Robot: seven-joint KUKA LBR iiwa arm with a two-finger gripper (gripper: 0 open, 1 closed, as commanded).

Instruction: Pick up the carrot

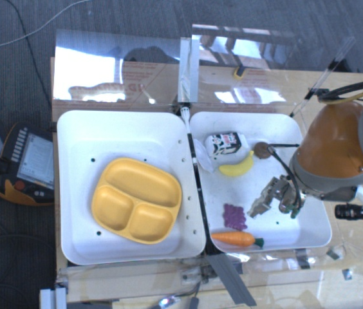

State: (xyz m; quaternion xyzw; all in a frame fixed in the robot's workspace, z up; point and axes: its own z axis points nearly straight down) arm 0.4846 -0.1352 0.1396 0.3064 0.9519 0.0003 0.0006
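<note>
The carrot (233, 239) lies closest to the camera, flat along the near wall of the right bin (310, 237), its orange body pointing left and its green tip to the right. Lying lengthwise against that wall, it leaves little room on its near side for a finger, so a grasp probably has to come from straight above and across its width.

Just beyond it sits a small purple bunch of grapes (235, 216), close but apart from the carrot. Farther back, a yellow banana (238, 167) curves under a black-and-white cow-patterned carton (223, 144), the two touching near the bin's far left corner.

The gripper (278, 199) hangs over the middle of the right bin, to the right of and beyond the carrot, well clear of it. Its fingers look parted and nothing sits between them. The grey arm with its orange band (336, 140) comes in from the right, which explains the slanted wrist.

In the left bin (72, 172) rests a yellow divided tray (136, 199), playing no part in this job.

The pick is not yet begun; the gripper must shift nearer and leftward first.
</note>
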